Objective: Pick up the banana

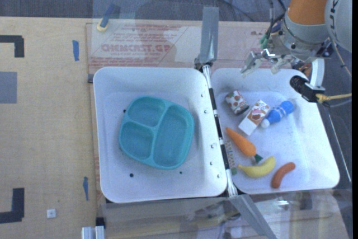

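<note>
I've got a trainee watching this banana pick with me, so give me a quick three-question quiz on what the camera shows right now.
1. True or false: the banana lies in the same bin as the teal divided plate.
2. Which item touches or nearly touches the banana's stem end? A) carrot B) blue bottle C) small can
3. Fill in: the gripper hovers over the right bin's ____ edge, far from the banana.

Key: 1 false, it lies in the right bin near the front edge, beside the sausage. 2 A. 3 back.
</note>
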